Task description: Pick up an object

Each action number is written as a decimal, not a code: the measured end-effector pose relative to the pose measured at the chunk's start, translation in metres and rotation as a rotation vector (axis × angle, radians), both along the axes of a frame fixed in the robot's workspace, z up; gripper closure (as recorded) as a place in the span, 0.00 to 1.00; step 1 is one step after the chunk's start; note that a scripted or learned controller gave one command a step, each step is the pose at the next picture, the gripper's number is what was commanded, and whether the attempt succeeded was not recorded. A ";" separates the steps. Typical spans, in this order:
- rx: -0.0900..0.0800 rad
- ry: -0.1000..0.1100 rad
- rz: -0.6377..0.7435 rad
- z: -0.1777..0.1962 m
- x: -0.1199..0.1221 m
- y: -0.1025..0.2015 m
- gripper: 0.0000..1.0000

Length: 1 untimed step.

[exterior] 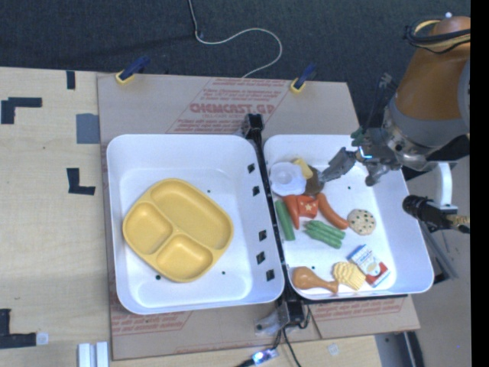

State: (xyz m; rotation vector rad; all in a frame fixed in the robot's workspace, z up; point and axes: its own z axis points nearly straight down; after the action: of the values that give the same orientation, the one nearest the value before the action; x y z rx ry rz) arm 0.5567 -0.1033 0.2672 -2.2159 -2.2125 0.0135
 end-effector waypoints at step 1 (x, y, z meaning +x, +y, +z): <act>-0.001 -0.012 0.003 0.006 0.002 0.000 0.00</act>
State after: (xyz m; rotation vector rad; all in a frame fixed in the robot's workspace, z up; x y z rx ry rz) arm 0.5587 -0.1032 0.2733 -2.2197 -2.2222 0.0016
